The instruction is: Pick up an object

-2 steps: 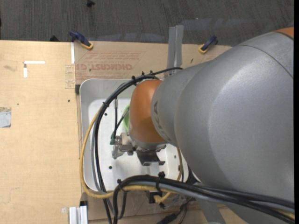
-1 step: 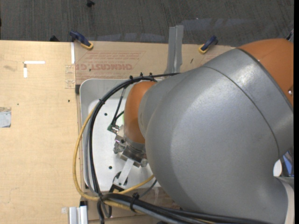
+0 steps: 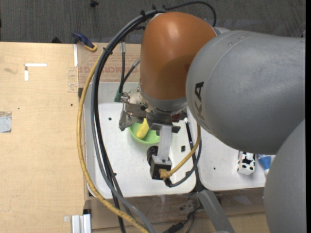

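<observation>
Yellow piece (image 3: 142, 129): sits in the green bowl (image 3: 148, 136), in the left bin (image 3: 109, 174), toward its upper middle. It's my guess for the target since it's right under the tool.
Gripper (image 3: 136, 118): hangs low over the bowl, on its left edge, touching or nearly touching the yellow piece.
Jaws: honestly can't tell if they're spread or closed. The wrist blocks most of it, and I wouldn't say anything is held.
Right bin (image 3: 218, 174): has a white-and-black thing (image 3: 247, 163) with a blue thing (image 3: 265, 163) just beside it, both well apart from the gripper.
Risk 1: it looks off-centre over the bowl rim, so closing here could pinch the rim rather than the yellow piece, or tip the bowl.
Risk 2: the yellow piece leans against the bowl wall, so it might slide down inside and slip out of the grasp.
Risk 3: a light bowl could come up with the piece, then drop.
Hidden: the arm covers the far half of the bowl and much of both bins.
Hard to make out: what the yellow piece is; the blue thing is cut off by the arm.
</observation>
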You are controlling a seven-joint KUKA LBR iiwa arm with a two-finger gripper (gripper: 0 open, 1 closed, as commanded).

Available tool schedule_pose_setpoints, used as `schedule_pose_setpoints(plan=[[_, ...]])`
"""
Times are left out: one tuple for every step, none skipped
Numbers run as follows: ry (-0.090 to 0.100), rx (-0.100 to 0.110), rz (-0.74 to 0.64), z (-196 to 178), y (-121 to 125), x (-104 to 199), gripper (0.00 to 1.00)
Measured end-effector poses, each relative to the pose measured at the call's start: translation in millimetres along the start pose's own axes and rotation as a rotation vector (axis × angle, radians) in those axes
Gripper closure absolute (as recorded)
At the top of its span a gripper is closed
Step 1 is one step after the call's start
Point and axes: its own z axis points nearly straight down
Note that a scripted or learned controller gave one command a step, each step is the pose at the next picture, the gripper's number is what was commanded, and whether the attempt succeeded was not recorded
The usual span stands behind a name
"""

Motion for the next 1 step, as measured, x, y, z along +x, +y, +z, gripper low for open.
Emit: schedule_pose_setpoints(plan=[[0.0, 0.003, 0.119, 158.8, 7.1, -46.0, 0.0]])
